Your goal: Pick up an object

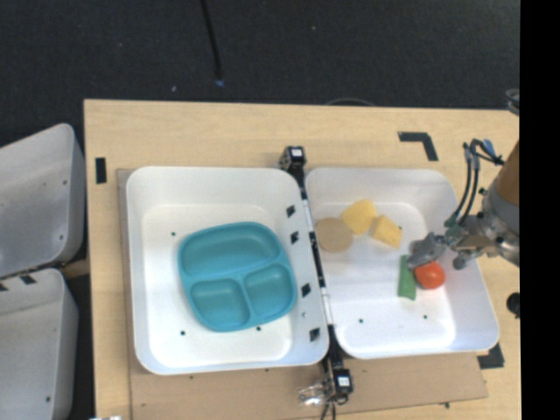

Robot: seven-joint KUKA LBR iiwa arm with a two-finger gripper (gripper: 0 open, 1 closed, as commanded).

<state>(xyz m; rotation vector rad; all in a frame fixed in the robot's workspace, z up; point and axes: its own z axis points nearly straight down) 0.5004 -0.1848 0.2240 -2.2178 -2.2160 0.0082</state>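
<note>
Your gripper sits low over the right side of the right bin, reaching in from the right edge of the bench. You cannot tell how it is set, since the metal parts blur together there. Just below its tip lies a red ball, touching or nearly touching the gripper, and a green block lies right beside the ball on its left. Further left in the same bin you have two yellow pieces close together and a tan round disc near the dividing wall. In the left bin a teal divided tray lies flat, well apart from the gripper.
</note>
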